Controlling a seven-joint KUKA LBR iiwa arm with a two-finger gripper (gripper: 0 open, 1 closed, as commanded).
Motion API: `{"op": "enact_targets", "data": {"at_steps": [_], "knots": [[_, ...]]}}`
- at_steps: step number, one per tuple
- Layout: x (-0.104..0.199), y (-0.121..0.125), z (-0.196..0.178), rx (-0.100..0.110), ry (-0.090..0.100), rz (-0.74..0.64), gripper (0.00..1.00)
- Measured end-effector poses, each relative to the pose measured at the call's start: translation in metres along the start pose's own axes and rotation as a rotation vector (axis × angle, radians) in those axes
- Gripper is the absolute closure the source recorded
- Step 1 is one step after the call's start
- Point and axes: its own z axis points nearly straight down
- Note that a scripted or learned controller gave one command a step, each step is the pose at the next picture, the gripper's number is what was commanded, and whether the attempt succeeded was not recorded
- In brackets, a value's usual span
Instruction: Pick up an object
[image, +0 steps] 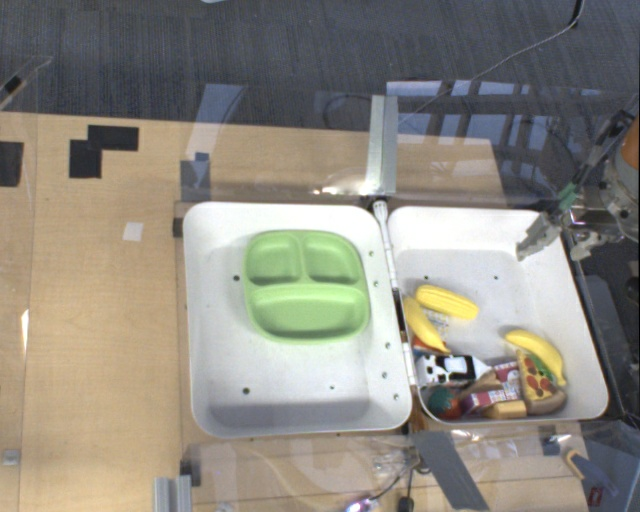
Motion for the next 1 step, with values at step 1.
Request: {"op": "enact_targets", "data": {"at_steps": [1], "knots": [[-0.0385,-0.0043,-0.0710,-0.004,-0.003,-0.407,0.00]]}}
